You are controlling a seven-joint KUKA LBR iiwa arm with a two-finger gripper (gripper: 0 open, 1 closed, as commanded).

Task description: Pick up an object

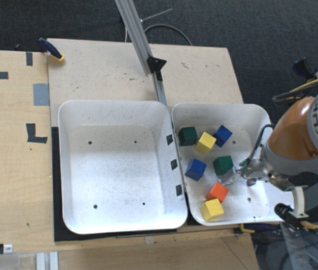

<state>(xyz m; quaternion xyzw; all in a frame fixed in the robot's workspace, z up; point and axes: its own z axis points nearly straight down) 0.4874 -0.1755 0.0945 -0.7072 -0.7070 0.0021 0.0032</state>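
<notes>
Orange block (218, 192) tilted cornerwise, end effector (233, 176) just beside it

I see seven blocks loose in right bin (254, 114): dark green cube (188, 135), yellow cube (206, 143), blue cube (223, 135), second blue (195, 169), green (223, 165), orange-red (218, 192), yellow (211, 209) nearest front.

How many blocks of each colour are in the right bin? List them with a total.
Green blocks: 2
Yellow blocks: 2
Blue blocks: 2
Orange block: 1
Total: 7, all in the right bin.
</notes>
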